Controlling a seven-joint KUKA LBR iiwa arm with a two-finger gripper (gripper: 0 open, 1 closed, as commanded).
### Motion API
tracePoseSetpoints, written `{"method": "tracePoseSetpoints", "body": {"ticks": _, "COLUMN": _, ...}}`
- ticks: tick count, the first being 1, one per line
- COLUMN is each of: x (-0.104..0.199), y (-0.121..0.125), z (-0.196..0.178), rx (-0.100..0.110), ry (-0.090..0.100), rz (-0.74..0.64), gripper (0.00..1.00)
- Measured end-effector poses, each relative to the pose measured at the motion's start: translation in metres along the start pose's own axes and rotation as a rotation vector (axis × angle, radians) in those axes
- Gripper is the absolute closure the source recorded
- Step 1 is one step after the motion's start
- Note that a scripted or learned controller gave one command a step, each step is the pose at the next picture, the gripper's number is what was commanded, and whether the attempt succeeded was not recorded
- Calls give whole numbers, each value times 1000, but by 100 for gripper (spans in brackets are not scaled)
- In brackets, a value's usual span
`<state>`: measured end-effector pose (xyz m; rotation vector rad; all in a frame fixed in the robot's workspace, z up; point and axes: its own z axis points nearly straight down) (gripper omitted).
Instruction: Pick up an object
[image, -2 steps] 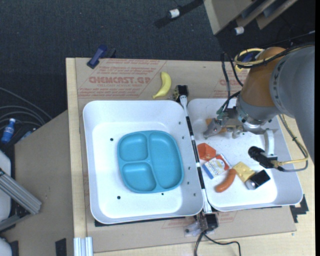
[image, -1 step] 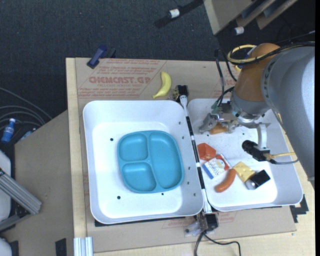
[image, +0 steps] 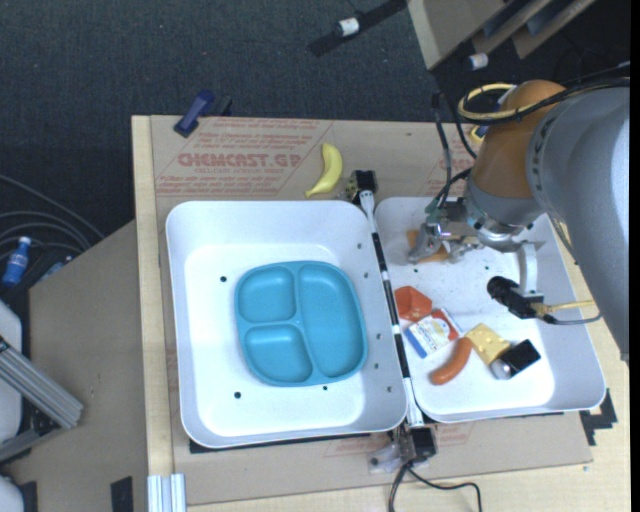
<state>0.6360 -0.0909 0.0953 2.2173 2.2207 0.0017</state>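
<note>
Arm (image: 510, 150) comes in from the right and sits over the far end of the R bin (image: 545, 390). Gripper (image: 437, 243) is low in that bin's far-left corner, close to the wall shared with the L bin (image: 200, 330). From this angle I can't tell whether the grip is apart or together, and I can't see anything held.

Pick candidates, all in the R bin:
- small orange bit (image: 413, 240), just beside the gripper on its left; can't tell if they're touching.
- red piece (image: 412, 300), near the divider, nearer the cam than the gripper.
- white/blue packet (image: 430, 333), touching the red piece on its near side.
- sausage (image: 450, 363), lying at a slant, just beside the packet.
- yellow wedge (image: 487, 342), to the right of the sausage.
- black block (image: 518, 356), up against the wedge on its right.

L bin holds a blue divided plate (image: 300, 322), roughly centred, lying flat.

Outside the bins, a banana (image: 326, 170) lies on the bench beyond the L bin's far-right corner. A blue item (image: 195, 113) sits at the bench's far-left corner.
</note>
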Motion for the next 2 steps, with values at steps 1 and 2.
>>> {"method": "tracePoseSetpoints", "body": {"ticks": 1, "x": 49, "y": -5, "z": -134, "rx": 1, "ry": 2, "rz": 0, "gripper": 100}}
{"method": "tracePoseSetpoints", "body": {"ticks": 2, "x": 70, "y": -78, "z": -158, "rx": 6, "ry": 3, "rz": 1, "gripper": 100}}
